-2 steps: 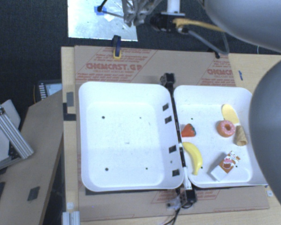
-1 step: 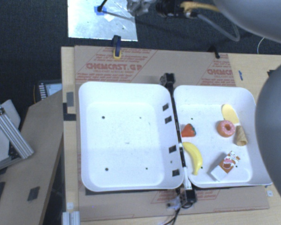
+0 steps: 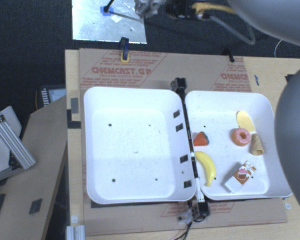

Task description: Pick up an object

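The gripper is hovering beyond the bench's far edge; I cannot tell its state. In the right bin, a banana and red piece are lying near the left wall, a pink doughnut toward the right wall, and a small box by the near edge.

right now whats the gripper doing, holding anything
Two-finger metal gripper: up above the bench, away from both white bins, nothing seen between its fingers; open or shut cannot be told.
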Available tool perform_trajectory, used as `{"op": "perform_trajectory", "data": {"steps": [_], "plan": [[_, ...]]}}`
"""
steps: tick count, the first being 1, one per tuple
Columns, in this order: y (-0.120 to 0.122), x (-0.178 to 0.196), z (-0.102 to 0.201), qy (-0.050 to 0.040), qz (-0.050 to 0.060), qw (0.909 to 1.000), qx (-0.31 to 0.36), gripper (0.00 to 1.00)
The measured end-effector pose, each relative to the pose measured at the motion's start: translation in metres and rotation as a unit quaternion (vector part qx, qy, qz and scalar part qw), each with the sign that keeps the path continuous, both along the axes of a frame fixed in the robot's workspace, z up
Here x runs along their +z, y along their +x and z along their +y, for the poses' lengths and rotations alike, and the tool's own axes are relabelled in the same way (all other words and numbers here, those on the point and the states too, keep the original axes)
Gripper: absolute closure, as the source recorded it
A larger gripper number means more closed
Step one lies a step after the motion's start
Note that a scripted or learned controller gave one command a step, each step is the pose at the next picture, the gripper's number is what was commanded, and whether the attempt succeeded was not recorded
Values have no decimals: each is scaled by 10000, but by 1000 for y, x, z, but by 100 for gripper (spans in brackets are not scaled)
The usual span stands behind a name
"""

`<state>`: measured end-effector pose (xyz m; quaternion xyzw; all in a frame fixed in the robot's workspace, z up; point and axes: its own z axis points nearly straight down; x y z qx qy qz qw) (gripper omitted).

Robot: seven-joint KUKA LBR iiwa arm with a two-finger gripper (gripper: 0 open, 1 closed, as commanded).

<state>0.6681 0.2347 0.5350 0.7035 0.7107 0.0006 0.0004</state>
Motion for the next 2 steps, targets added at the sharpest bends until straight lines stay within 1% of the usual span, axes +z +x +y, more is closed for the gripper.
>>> {"op": "perform_trajectory", "data": {"steps": [2], "plan": [[0, 0, 0, 0, 0, 10000, 0, 100]]}}
